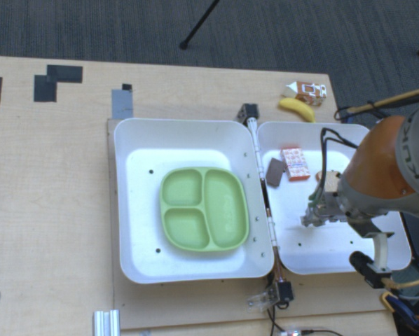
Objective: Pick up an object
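Two white bins [125,187], one green divided plate [204,209], one red packet [295,163], one grey block [273,171], one banana [297,108]

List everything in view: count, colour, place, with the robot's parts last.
bins: two, white, side by side on the bench.
plate: one, green, three compartments, in the left bin.
red packet: one, red and white, upper part of the right bin.
grey piece: one, grey, right bin beside the red packet, near the divider.
banana: one, yellow, on the bench above the right bin.
carton: one, white and brown, just above the banana.
tape marks: several, black, bench's upper left.
arm: one, grey with orange band, over the right bin.
gripper: one, grey, low inside the right bin.
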